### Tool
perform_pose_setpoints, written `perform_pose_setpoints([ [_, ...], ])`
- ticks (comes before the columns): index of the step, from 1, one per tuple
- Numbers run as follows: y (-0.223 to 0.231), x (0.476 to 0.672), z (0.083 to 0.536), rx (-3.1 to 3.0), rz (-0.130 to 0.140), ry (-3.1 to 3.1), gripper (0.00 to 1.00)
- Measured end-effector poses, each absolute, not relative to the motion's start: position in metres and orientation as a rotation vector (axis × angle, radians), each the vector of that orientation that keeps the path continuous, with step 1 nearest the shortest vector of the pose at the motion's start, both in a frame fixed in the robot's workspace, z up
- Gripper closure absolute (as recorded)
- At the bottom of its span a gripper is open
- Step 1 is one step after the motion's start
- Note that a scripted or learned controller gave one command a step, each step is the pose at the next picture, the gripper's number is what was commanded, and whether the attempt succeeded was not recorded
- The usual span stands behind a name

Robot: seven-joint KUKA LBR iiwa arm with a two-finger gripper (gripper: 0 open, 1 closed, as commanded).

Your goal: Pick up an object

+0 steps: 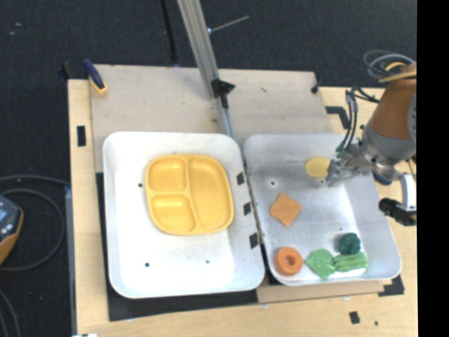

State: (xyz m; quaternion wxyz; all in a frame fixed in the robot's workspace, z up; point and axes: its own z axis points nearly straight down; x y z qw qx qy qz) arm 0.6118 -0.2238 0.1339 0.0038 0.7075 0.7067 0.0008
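The claw (335,174) is down in the right bin (280,161), near the tabletop's far right edge, right beside a small yellow thing (317,166); I cannot tell how the claw is set. An orange square (285,209) lies mid-bin, and an orange ring (288,260) and green things (337,260) lie at its near edge. A yellow tray (189,193) sits in the left bin (126,258).

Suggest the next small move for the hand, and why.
Probably ease the hand down and slightly left onto the small pale yellow rounded piece. The hand sits right beside it near the back of the right-hand white bin, and that piece is the closest object; the others lie nearer the front.
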Motion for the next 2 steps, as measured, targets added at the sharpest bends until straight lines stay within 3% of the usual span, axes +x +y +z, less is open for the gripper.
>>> perform_pose_setpoints([
  [2, -0.221, 0.603, 0.227, 2.215, 0.004, 2.219, 1.0],
])
